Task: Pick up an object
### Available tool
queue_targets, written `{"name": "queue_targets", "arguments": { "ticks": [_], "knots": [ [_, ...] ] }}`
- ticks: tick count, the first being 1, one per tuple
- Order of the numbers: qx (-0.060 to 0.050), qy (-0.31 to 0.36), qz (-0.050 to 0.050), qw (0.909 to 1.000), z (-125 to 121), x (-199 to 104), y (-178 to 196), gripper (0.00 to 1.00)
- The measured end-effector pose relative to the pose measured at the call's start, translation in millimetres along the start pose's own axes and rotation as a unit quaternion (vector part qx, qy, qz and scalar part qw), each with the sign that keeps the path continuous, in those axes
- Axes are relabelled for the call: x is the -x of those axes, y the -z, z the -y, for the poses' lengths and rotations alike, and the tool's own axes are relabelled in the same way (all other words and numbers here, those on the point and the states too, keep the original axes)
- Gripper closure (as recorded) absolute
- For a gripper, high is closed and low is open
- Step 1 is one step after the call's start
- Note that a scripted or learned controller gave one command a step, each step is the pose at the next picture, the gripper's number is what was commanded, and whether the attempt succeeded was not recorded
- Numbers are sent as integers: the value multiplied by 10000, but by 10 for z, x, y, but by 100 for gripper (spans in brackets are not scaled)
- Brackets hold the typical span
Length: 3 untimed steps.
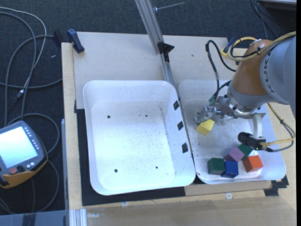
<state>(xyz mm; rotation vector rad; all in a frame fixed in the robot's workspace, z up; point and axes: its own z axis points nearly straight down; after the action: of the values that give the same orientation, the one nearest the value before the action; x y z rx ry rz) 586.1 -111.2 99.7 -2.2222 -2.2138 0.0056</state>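
Over right bin [277, 171], gripper [207, 118] fingers closed on yellow block [205, 127], lifted near bin's 10 o'clock; green [216, 165], blue [231, 168], purple [234, 154], orange [253, 163] blocks clustered at 5 o'clock

Dark carpet floor [37, 13], loose black cables [28, 69], pale wooden bench [117, 55], teach pendant [19, 152] at left

A handheld screen pendant [19, 150] lies on dark carpet left of the bench, cables [23, 55] looping above it.
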Motion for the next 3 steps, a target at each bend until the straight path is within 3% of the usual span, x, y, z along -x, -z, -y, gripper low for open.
{"name": "queue_targets", "arguments": {
  "ticks": [1, 2, 3],
  "knots": [
    [50, 9, 18, 10000, -389, 428, 9, 0],
    [-4, 43, -24, 10000, 224, -273, -7, 0],
    [31, 19, -6, 10000, 199, -233, 103, 100]
  ]
}}
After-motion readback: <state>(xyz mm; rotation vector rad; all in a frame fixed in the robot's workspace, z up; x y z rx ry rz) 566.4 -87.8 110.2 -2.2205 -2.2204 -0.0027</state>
